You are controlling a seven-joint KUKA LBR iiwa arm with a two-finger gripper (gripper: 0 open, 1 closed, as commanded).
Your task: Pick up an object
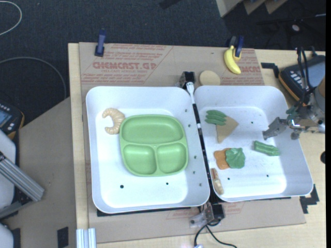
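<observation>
The right bin point(289, 174) holds several small toys. A green leafy piece point(216, 118) lies beside a tan wedge point(226, 130). A green pod point(266, 149) sits further right. A green clump point(236, 157) rests on an orange slab point(221, 160). A small tan piece point(216, 182) lies against the bin's left wall. My gripper point(282, 128) hangs over the bin's right side, just above and right of the green pod, with nothing visibly held.
The left bin point(103, 180) carries a green divided plate point(153, 143) and a tan curled pastry point(114, 120). Behind the bins lie a banana point(232, 61) and a tan disc point(209, 78). A blue clamp point(100, 43) grips the board's back edge.
</observation>
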